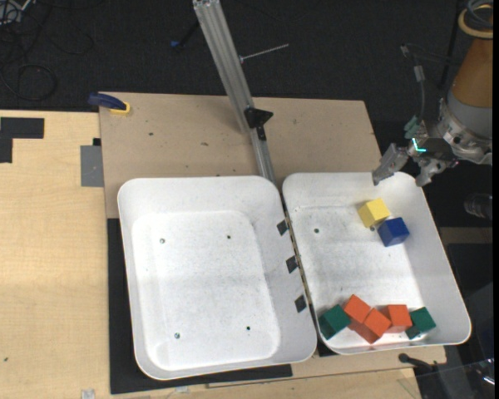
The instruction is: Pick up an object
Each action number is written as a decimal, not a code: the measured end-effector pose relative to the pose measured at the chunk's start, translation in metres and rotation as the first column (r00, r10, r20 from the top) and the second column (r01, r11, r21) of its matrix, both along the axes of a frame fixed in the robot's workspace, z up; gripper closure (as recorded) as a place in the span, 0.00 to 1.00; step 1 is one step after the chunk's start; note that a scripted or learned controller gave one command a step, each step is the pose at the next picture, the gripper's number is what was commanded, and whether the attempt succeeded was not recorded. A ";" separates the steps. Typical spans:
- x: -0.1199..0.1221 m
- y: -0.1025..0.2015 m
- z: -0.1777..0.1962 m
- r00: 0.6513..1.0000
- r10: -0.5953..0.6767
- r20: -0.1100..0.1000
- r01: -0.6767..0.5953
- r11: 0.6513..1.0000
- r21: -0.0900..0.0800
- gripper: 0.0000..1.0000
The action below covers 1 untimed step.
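Observation:
The right bin holds a yellow block with a blue block touching its lower right side. At the bin's near edge lie a green block, orange-red blocks and another green block, packed together. My gripper hangs over the far right corner of that bin, above and to the right of the yellow block. Its two grey fingers are spread apart with nothing between them.
The left bin lies beside the right one, with black clips along the shared edge. A slanted aluminium rail rises behind the bins. A blue and yellow clamp sits at the board's far left corner.

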<state>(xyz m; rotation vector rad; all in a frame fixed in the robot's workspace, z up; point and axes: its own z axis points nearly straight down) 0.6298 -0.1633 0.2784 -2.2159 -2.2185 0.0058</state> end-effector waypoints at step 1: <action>0.001 0.000 0.002 1.000 0.002 0.004 -0.002 1.000 -0.001 0.00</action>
